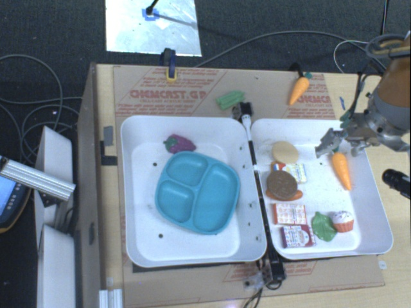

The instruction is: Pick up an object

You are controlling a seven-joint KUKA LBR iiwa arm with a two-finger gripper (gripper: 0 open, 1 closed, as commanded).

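My gripper hangs over the upper right part of the right bin, open, with nothing between its fingers. An orange carrot lies on the bin floor just below and in front of it. Further left in the same bin are a tan bun, a brown round cookie and a small yellow-white packet. Near the front lie two red boxes, a green leaf and a cupcake.
The left bin holds a blue divided plate and a purple toy. A second carrot and a green piece lie on the cardboard behind the bins. A black clamp sits where the bins meet.
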